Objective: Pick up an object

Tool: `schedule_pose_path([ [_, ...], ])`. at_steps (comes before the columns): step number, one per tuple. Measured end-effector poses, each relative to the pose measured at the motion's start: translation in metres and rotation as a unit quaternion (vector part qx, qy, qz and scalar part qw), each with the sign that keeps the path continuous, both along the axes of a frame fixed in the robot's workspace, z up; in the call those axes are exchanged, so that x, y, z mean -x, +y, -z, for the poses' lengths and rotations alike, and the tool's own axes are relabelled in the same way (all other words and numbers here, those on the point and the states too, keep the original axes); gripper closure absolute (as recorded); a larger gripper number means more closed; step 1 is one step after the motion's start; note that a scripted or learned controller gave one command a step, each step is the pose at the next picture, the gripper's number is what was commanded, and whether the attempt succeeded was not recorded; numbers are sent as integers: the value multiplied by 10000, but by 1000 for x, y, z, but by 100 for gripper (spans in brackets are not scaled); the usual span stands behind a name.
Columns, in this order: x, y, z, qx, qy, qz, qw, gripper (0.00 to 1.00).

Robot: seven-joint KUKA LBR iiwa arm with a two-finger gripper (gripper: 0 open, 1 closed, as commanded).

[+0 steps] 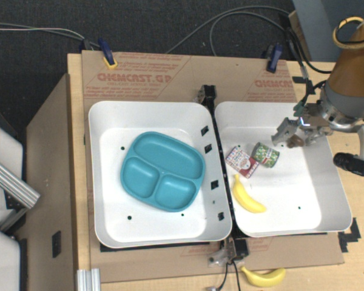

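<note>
At the near edge of the table [60, 180], outside both bins, a second banana [264, 276] lies beside some cabling, well out of play. Just beyond it, inside the right bin [327, 217], a banana [247, 197] rests on the floor close to the divider, lying free and upright of nothing. A little farther in sit a small pink-and-white carton [241, 160] and, touching or nearly touching its right side, a green packet [266, 154]. Nothing is lifted: all three pieces lie flat on the bin floor, so the pick is not yet made.

The gripper [294, 135] hangs just right of and beyond the green packet, over the far-right part of the same bin, with no object between its fingers. Whether it is spread or closed cannot be told from this angle. Judging by its place, the green packet looks the likeliest target, and what is left is the descent, the close and the lift.

The carton crowds the packet on the left, so a finger may land on both. The bin's right wall is near but apart from the wrist.

In the left bin [103, 120] a blue divided plate [162, 171] lies alone. At the far edge two clamps [107, 56] pin down a brown board.
</note>
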State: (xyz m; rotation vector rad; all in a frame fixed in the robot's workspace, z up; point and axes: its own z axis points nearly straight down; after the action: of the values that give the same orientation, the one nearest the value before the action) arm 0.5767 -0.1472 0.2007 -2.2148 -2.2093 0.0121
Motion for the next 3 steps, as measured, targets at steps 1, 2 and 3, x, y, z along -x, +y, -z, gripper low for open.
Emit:
schedule_pose_path([
  [1,-3,0,-7,12,-68,-16,10000,0],
  [2,5,1,54,5,-35,-8,10000,0],
  [3,4,8,98,5,-43,-13,10000,0],
])
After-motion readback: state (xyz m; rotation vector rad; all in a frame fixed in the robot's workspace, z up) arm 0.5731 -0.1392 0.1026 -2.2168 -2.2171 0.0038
